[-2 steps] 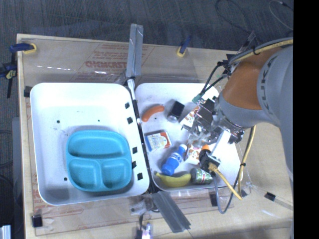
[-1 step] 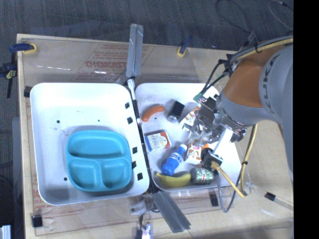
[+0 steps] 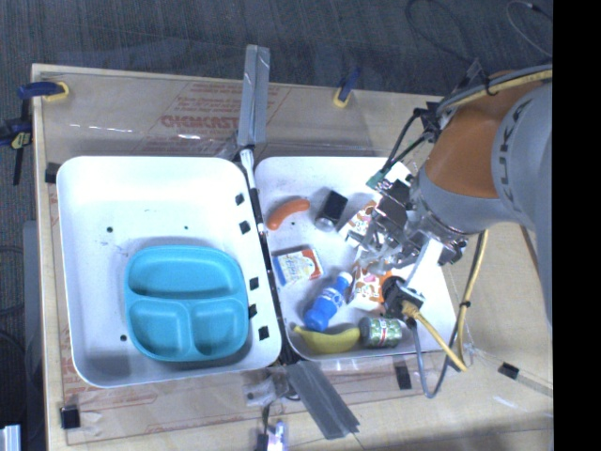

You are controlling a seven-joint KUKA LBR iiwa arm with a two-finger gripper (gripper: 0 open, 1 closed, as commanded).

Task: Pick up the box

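Observation:
The box [image 3: 296, 265] is a small flat carton with red, white and blue print. It lies in the right bin [image 3: 310, 169] near its left wall. My gripper [image 3: 377, 248] hangs over the right half of that bin, to the right of the box and apart from it. It sits above an orange and white snack packet [image 3: 370, 286]. Nothing shows as held.
Around the box lie an orange sausage-shaped toy [image 3: 286, 211], a black block [image 3: 331, 208], a blue bottle [image 3: 329, 302], a banana [image 3: 329, 338], a green can [image 3: 381, 331] and another packet [image 3: 361, 222]. The left bin [image 3: 94, 186] holds a blue divided tray [image 3: 186, 301].

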